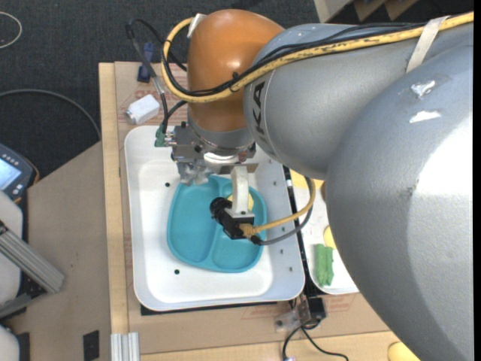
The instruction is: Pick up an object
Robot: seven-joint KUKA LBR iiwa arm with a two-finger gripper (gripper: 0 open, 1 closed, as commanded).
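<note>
Camera view, arm [338,126] overlapping teal tray [197,235], green object [323,265] half-hidden

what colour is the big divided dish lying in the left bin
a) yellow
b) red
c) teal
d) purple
c: the dish lying flat on the white floor of the left bin is plainly teal, with a ridge splitting it into compartments.
</note>
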